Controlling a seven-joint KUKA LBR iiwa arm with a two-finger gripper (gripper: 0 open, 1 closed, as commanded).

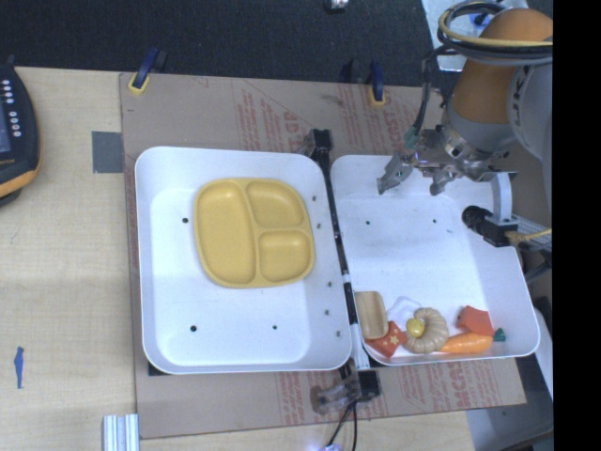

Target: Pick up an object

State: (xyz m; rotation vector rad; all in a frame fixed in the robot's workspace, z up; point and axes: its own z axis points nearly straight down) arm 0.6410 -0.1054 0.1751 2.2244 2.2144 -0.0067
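Two spread, empty fingers on the gripper [413, 180] hang over the right bin [427, 252], toy food [427, 330] piled near its front edge.

My arm [498, 73] runs off the right edge, so its upper links are cut away. At the left edge a black and orange device [14, 125] shows just in part. The toys [427, 332] heaped in the right bin's [423, 242] near corner overlap; what the red piece [383, 346] under them is I cannot tell. A small shiny thing [337, 1] up top is too tiny to name.
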